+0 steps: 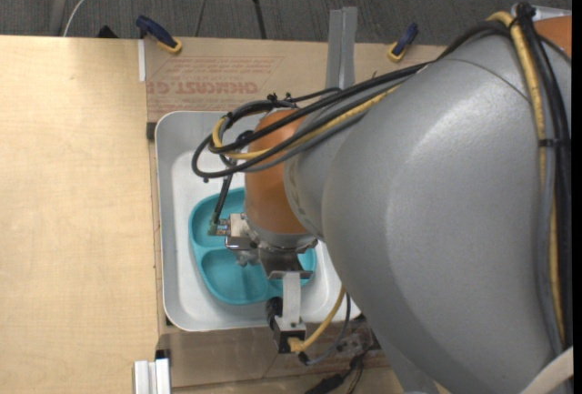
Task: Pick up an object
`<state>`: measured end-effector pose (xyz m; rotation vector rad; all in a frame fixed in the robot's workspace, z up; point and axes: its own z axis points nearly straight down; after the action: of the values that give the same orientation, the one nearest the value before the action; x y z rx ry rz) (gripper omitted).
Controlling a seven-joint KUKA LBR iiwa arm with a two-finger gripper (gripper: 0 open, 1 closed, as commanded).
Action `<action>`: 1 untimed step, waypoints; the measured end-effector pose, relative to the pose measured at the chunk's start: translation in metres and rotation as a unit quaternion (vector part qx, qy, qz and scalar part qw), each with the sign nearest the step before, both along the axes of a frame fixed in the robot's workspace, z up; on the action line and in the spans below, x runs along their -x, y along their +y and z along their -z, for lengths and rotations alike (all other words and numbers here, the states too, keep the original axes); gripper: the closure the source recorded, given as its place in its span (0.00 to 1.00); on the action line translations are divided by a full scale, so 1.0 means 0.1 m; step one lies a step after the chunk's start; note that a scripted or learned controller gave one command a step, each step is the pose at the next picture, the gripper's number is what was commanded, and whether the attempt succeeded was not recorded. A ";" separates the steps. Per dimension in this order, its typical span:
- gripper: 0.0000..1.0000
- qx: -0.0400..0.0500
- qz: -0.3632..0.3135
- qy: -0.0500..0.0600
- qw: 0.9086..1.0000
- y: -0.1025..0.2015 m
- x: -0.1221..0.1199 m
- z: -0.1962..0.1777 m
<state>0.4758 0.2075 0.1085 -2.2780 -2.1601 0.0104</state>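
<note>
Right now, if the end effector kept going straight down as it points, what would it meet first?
Probably the teal divided dish in the white bin beneath the end effector, though depth is unclear.

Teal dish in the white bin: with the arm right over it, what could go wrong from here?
The teal dish is wide and shallow, so a pinch on its rim may slip.
The wrist hides part of the dish, so contact cannot be checked.
The dish lies near the white bin wall; a push could jam it there.

Teal divided dish (216, 267) half under the arm (436, 201), white bin (169, 201) with right side hidden behind it
</note>
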 end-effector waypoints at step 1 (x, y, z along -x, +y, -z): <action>1.00 0.001 0.134 -0.002 0.991 0.20 -0.01 -0.36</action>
<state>0.4769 0.2274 0.1441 -2.5499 -1.8369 0.0092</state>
